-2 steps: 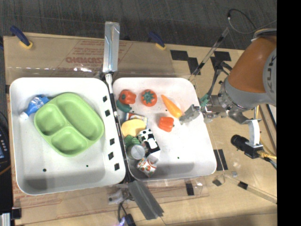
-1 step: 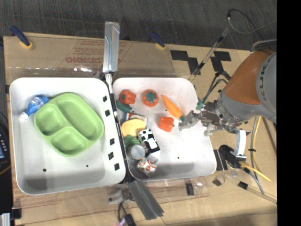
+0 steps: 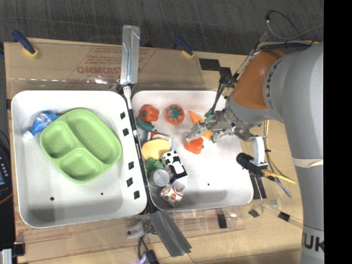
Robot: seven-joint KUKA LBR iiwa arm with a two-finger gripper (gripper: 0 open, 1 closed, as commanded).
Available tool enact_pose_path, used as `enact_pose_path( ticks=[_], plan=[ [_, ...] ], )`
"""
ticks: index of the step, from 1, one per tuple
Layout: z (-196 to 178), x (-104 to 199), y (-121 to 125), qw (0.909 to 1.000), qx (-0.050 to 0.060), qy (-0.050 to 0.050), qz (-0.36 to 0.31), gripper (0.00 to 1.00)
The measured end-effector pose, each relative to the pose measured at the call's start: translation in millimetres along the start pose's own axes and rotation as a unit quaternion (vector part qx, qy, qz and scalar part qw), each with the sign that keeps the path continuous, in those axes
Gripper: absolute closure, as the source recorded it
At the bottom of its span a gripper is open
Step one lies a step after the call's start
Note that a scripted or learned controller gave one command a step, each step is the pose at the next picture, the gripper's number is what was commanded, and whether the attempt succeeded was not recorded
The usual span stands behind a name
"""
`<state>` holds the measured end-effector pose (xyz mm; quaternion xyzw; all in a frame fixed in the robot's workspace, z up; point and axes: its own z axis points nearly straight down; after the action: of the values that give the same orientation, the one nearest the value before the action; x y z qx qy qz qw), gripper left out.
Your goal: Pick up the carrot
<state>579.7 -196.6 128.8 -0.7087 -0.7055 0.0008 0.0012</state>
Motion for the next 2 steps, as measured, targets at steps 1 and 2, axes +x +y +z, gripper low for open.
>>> enact_pose_path(
  ticks=[1, 2],
  plan=[
    [-52.2, -12.0, 35.5, 0.9989, -0.001, 0.0, 0.048, 0.0],
    [-47.8, 10.6, -8.7, 0.9999, 0.001, 0.0, 0.011, 0.0]
  ],
)
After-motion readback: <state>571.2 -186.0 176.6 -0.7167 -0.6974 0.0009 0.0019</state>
